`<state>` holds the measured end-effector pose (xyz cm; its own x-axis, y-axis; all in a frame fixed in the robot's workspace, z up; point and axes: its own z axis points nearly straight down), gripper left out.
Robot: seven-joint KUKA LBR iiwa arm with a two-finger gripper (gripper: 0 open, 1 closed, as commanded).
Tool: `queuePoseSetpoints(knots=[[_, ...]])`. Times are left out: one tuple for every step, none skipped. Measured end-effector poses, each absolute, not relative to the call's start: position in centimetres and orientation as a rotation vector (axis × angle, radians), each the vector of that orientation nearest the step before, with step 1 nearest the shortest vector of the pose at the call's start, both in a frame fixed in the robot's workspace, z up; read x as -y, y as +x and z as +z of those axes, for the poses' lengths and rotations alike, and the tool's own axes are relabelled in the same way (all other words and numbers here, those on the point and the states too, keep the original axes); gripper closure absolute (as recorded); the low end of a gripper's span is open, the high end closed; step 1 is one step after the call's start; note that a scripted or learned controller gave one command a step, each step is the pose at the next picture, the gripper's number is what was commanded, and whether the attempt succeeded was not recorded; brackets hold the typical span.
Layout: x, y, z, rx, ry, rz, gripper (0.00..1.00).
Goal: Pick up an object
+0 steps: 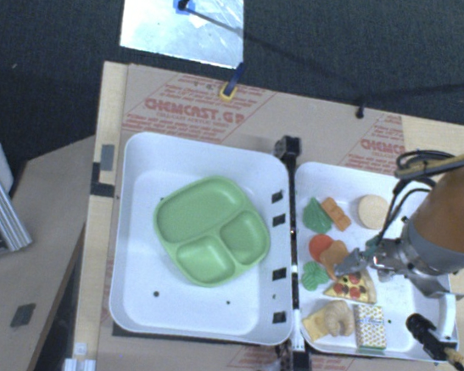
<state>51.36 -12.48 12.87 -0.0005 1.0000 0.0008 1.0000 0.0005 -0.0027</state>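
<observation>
Jaws of my gripper point(356, 265) hang low in the right bin point(436, 196), right of the frame's middle; how wide, I cannot tell. Just under them lies the pizza slice point(353, 287). Nothing is picked up yet.

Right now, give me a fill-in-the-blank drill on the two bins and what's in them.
1. The green tray lies in the ____ bin of the camera view.
2. The tray has ____ compartments.
3. The gripper hangs over the right bin, just above the ____ slice.
4. The round tan cookie lies near that bin's ____ edge in the view.

Missing words: left; three; pizza; top
</observation>
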Motion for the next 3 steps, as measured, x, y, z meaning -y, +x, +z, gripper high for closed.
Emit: queuePoseSetpoints(knots=[[12.9, 51.6, 8.9, 2.227, -2.234, -0.002, 0.0], [13.0, 52.1, 10.3, 2.235, -2.242, -0.014, 1.0], [12.0, 51.9, 15.4, 2.23, -2.219, -0.005, 1.0]])
